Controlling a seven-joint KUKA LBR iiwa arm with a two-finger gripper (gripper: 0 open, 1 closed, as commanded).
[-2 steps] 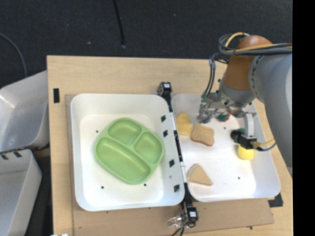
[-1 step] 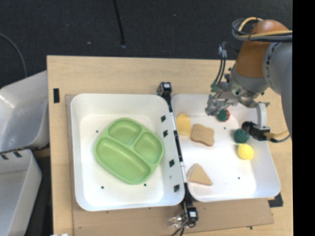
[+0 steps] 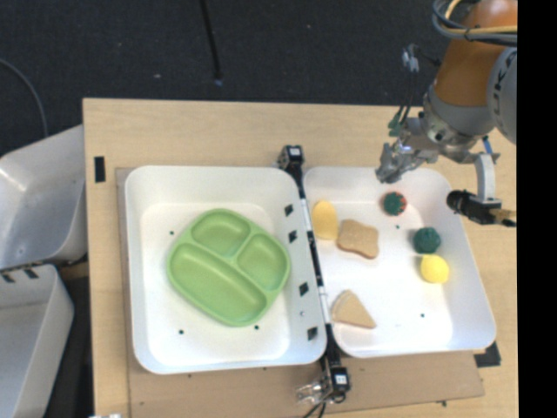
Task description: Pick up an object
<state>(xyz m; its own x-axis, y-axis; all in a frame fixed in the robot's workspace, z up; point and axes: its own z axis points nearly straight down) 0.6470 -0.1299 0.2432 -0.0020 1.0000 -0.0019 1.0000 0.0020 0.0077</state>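
Here the gripper (image 3: 389,169) hangs over the right bin's (image 3: 461,316) far rim; the small red-green ball (image 3: 394,203) lies just nearside of it. Jaws' state: cannot tell.

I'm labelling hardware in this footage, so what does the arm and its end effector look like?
The arm is a thick rounded body, orange in its upper part and grey below, with yellow and pale cables looping over the top. Its wrist narrows into a cluttered grey metal assembly ending in a small metallic end effector. A black cylindrical fitting sticks out below the wrist.
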